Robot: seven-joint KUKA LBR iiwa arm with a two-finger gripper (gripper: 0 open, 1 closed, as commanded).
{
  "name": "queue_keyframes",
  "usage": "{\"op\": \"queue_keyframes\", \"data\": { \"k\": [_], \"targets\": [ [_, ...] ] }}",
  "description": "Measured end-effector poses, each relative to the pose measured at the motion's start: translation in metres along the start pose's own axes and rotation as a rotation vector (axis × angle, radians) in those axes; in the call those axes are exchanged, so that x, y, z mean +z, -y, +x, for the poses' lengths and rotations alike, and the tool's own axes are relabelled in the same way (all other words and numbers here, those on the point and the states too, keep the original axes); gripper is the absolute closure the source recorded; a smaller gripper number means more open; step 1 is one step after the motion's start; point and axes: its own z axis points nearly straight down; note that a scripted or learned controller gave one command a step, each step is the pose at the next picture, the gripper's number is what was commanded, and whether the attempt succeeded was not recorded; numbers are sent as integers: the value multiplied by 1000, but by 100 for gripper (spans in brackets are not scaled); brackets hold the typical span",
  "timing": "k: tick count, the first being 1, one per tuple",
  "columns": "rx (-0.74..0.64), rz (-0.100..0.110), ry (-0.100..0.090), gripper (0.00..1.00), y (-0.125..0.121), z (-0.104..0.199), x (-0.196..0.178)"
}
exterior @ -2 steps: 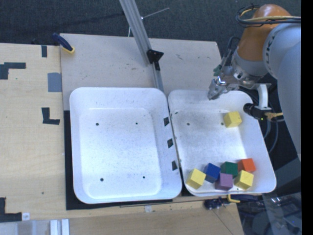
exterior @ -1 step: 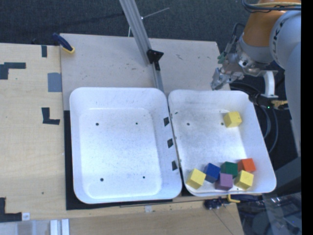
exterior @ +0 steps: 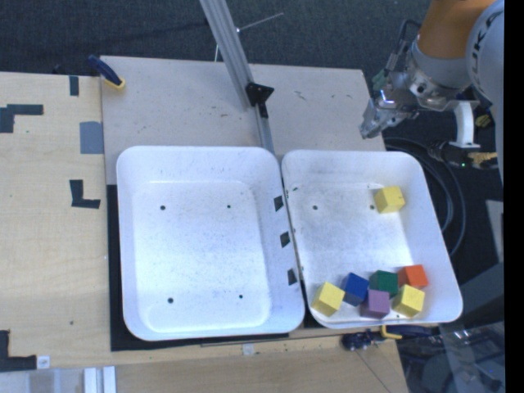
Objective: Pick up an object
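The right bin (exterior: 344, 155) holds several small blocks. A yellow block (exterior: 389, 199) lies alone near its far right side. At the near right corner a cluster sits close together: a yellow block (exterior: 329, 298), a blue block (exterior: 355, 287), a green block (exterior: 383, 282), a purple block (exterior: 377, 302), an orange block (exterior: 413, 276) and another yellow block (exterior: 409, 300). My gripper (exterior: 375, 121) hangs high beyond the right bin's far edge, apart from every block, with nothing seen in it.
The left bin (exterior: 196, 151) stands beside the right one. A slanted metal post (exterior: 233, 47) rises behind the bins, ending between them. A blue-and-yellow tool (exterior: 106, 72) lies at the bench's far left. Black cables (exterior: 446, 166) run past the right bin.
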Motion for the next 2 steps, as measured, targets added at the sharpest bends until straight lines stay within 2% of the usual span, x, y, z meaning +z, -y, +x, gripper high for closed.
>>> {"op": "queue_keyframes", "data": {
  "k": [1,2],
  "targets": [
    [1,3,0,100,-1,1,-19],
    [-3,7,-1,100,8,51,2]
  ]
}}
